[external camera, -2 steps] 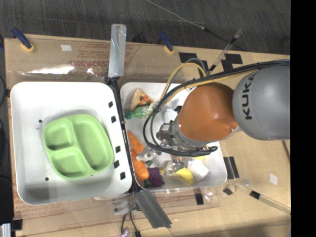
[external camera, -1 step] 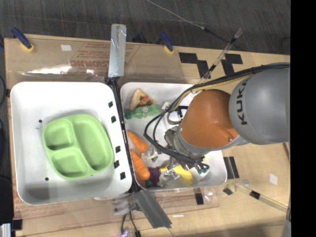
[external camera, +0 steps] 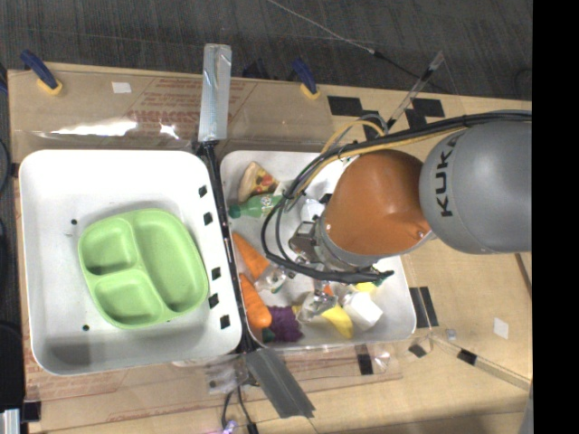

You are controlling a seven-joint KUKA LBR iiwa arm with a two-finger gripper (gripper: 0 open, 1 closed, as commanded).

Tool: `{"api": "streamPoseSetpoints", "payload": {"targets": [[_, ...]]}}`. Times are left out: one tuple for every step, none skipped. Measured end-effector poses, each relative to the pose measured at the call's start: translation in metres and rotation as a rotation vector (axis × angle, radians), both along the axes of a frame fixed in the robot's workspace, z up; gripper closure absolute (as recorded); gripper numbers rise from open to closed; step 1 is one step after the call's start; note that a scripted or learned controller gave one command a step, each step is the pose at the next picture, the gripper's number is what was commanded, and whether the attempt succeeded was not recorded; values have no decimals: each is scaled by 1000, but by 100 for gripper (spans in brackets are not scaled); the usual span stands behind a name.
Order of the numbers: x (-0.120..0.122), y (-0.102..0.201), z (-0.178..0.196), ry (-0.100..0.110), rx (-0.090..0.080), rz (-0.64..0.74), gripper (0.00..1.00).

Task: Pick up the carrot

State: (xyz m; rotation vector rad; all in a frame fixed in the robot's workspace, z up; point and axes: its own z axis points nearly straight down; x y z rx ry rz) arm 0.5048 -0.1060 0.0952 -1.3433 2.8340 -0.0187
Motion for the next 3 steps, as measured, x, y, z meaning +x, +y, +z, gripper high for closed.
{"api": "streamPoseSetpoints", "payload": {"targets": [[1, 5, 10, -1, 5, 10, 100], [-12, 69, 100, 2, 8, 108, 100], [-28, 73, 106, 12, 8, 159, 100]]}}
